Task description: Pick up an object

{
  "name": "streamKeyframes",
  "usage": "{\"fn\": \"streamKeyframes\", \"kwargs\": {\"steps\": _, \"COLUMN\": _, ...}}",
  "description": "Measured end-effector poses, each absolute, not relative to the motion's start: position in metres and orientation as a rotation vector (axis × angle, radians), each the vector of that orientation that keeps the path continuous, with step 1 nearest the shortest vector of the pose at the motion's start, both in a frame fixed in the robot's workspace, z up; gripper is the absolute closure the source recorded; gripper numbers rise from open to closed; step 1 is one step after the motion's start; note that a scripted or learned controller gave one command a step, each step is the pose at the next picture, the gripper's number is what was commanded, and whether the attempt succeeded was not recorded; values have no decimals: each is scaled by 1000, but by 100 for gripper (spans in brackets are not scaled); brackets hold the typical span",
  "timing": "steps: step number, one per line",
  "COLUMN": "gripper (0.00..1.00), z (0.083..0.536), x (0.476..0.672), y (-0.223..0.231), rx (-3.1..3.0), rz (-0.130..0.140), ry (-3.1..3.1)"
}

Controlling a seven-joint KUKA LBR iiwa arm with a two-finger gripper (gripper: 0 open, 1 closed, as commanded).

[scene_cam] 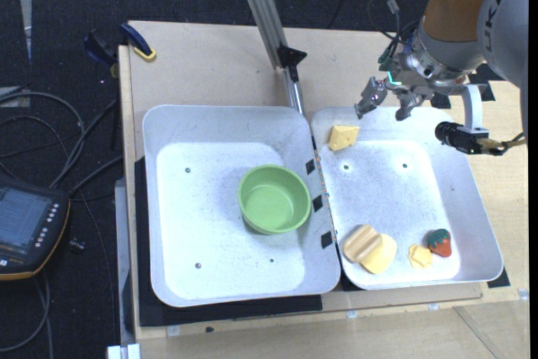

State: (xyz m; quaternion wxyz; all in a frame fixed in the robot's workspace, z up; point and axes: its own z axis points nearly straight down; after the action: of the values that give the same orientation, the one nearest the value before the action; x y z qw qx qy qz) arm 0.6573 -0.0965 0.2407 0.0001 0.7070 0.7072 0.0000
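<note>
Arm: grey with an orange band, reaching in from the right, its wrist above the far edge of the right bin (471, 261).

Claw: the gripper (387, 103) hangs over the far rim of the right bin, its two dark fingers (368, 101) spread well apart and pointing down, with nothing between them.

Cheese wedge: a pale yellow wedge (342, 136) lies in the far left corner of the right bin, just below and left of the claw's near finger, apart from it.

Bread-like piece: a tan and yellow lump (369, 248) rests near the front left of the right bin; it may be two pieces pressed together, the view is too coarse to say.

Small yellow bit: a little yellow piece (420, 256) sits at the front of the right bin, to the right of the lump.

Strawberry: a red toy with a green top (440, 243) touches or nearly touches the small yellow bit, on its right.

Bowl: a green bowl (274, 198) stands upright in the left bin (181, 265), towards its right side.

Bench: a light wooden top (210, 63) carries both bins side by side.

Pole: a slanted metal bar (261, 0) runs down to the gap between the bins at their far end.

Handset: a dark control pad (25, 231) lies on the floor at the left.
</note>
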Motion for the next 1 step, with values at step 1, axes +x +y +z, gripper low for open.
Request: {"fn": "streamKeyframes", "kwargs": {"steps": 1, "gripper": 0, "z": 241, "x": 657, "y": -96, "rx": 2221, "rz": 0, "ry": 2222}}
